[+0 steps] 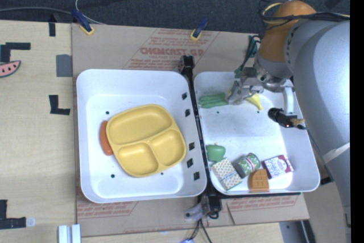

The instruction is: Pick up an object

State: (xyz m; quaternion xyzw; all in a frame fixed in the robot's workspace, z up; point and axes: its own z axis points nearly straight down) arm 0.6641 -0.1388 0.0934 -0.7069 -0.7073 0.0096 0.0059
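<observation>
Jaws (pixel 238 94) over green pod (pixel 212 101) — yellow item (pixel 255 102) half-hidden.

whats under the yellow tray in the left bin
An orange object pokes out from under the left edge of the yellow divided tray in the left bin. The tray covers the rest, so its shape and anything else beneath cannot be seen.
</observation>
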